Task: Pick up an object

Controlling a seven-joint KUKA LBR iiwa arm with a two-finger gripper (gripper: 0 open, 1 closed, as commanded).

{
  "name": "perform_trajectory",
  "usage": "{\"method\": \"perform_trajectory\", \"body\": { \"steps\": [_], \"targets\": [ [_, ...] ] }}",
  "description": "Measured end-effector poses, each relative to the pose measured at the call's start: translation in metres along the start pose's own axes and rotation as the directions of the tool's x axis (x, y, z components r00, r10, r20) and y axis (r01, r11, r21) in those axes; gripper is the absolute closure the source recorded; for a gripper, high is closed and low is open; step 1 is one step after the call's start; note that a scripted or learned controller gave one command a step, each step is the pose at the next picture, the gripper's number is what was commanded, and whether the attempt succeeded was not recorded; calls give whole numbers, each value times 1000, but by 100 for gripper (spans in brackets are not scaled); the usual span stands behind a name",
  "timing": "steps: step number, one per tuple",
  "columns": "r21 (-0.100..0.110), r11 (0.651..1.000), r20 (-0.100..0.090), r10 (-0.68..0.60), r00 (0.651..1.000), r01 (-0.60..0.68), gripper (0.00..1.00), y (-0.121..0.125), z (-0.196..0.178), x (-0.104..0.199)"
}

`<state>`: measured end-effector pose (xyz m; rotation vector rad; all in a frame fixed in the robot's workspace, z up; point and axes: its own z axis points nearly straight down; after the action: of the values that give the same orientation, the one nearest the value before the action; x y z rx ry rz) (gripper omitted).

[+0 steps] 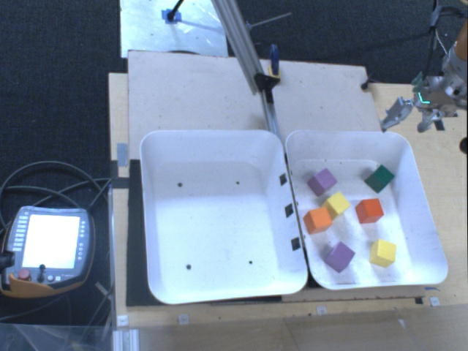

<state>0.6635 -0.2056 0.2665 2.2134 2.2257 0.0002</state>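
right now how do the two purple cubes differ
The upper purple cube sits near the right bin's middle, just up-left of a yellow cube; the lower purple cube sits near the bin's front wall. The upper one looks lighter, pinker; the lower one looks darker. The lower one stands apart from its neighbours. Both are small blocks, turned at a slant, lying in the same bin.

A robotics lab: a teach pendant (47,251) with trailing cables lies beside the counter's (322,93) left edge, a metal camera pole (238,31) rises behind it, and dark carpet (58,64) surrounds everything.
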Motion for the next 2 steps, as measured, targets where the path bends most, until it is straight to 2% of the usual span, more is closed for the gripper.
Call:
{"method": "perform_trajectory", "body": {
  "steps": [2],
  "targets": [
    [4, 1000, -1, 3, 1000, -3, 0, -5, 122, -6]
  ]
}}
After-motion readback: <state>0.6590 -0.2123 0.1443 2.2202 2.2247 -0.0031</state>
